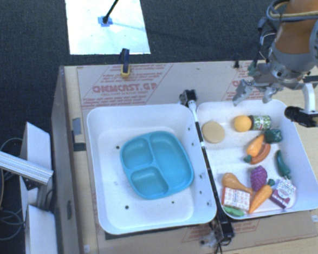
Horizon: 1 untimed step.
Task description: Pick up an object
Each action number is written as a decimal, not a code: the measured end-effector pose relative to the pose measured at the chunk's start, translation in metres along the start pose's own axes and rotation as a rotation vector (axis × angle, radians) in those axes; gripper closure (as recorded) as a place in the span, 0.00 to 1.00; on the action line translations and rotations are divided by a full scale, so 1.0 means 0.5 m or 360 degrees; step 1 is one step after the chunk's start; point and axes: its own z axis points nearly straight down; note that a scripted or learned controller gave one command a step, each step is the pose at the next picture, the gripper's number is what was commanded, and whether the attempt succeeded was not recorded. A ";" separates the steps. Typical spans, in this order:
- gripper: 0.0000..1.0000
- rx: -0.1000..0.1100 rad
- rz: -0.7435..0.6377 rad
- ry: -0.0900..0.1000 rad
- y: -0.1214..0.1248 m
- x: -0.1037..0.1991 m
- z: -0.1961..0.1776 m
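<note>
The gripper [255,93], fingers spread wide and holding nothing, hangs at upper right above the right bin [305,157], where toy foods such as the orange ball [242,123] lie loose for picking.

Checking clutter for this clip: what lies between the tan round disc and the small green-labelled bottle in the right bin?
In the camera view, a yellow-orange ball sits between the tan disc and the bottle, close against the bottle.
</note>
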 end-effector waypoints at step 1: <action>0.00 -0.0010 0.0001 -0.0005 0.031 -0.093 0.237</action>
